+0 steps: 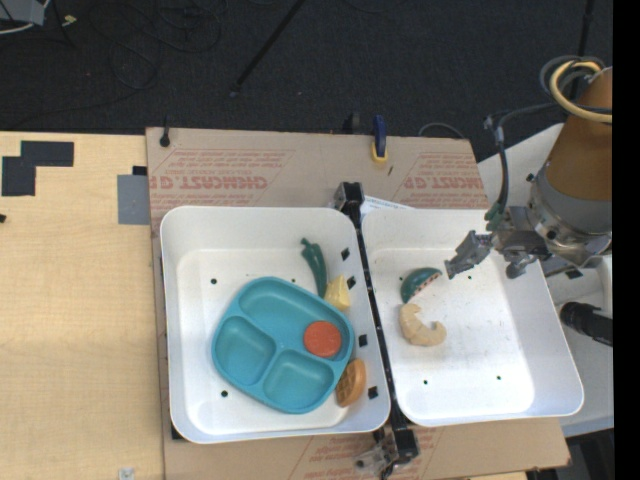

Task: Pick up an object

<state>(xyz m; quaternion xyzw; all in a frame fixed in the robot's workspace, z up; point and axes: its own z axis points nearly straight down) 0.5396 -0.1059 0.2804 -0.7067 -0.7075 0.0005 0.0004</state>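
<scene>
My gripper point(492, 259) hangs over the upper right part of the right bin point(500, 388), fingers spread open with nothing between them. Its left finger point(465, 258) ends just right of a green-rinded slice point(420, 282) lying on the bin floor. Below that slice lies a curved beige croissant-like piece point(421, 326). In the left bin point(190, 268) are a blue divided tray point(262, 356) with a round orange-red item point(322, 339) on it, a green pepper point(315, 261), a pale yellow piece point(338, 293) and a brown bun point(350, 382) at the tray's lower right edge.
A black divider point(362, 288) runs between the two bins. The arm's orange band point(585, 148) and grey wrist rise at the right edge. Cardboard point(250, 173) lies under the bins, with a blue clamp point(379, 138) at the back.
</scene>
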